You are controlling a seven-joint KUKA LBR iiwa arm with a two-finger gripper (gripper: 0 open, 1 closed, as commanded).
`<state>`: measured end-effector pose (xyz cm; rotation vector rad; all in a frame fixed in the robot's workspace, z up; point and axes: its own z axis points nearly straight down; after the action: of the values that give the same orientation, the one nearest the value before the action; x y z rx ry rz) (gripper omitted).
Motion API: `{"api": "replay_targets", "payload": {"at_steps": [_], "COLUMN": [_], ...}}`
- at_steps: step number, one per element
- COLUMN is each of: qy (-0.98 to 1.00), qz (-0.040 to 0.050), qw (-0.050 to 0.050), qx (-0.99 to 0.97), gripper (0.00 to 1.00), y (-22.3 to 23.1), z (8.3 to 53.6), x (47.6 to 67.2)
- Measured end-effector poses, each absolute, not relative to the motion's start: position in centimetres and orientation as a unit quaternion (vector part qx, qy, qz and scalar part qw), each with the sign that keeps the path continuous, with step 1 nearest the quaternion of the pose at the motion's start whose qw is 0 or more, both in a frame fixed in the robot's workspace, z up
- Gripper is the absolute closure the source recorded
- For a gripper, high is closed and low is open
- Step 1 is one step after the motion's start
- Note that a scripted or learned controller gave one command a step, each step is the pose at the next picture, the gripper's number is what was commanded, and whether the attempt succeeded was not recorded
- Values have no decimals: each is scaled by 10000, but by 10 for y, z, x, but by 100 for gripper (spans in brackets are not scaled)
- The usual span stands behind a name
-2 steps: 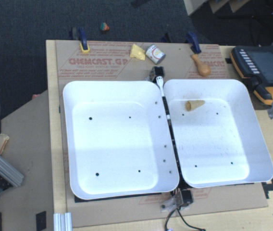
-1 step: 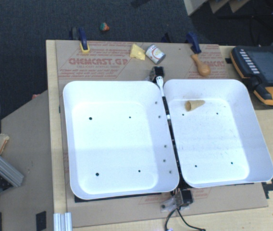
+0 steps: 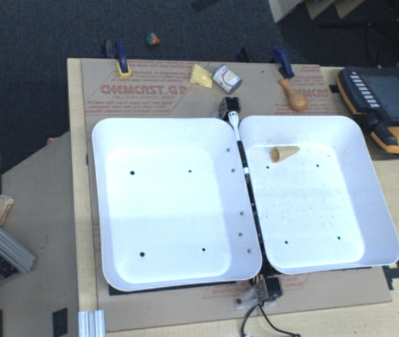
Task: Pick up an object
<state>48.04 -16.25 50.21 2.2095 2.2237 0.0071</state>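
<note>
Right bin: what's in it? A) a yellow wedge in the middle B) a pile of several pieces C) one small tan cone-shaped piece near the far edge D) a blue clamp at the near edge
C: a single small tan cone-shaped piece lies in the right bin, near its far edge.

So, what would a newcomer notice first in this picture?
Two large white bins, the left bin and the right bin, sit side by side and dominate the bench. A small tan cone-shaped object lies near the far edge of the right bin. Behind the bins, a yellow piece lies on the brown board.
</note>
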Motion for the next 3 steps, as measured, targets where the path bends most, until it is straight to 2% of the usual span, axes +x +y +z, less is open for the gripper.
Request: {"api": "replay_targets", "payload": {"at_steps": [1, 3], "qy": [7090, 7076], "qz": [25, 30], "qw": [36, 72], "qx": [7052, 7066], "gripper": [100, 100], "y": [-121, -124], "z": [538, 557], "x": [480, 481]}}
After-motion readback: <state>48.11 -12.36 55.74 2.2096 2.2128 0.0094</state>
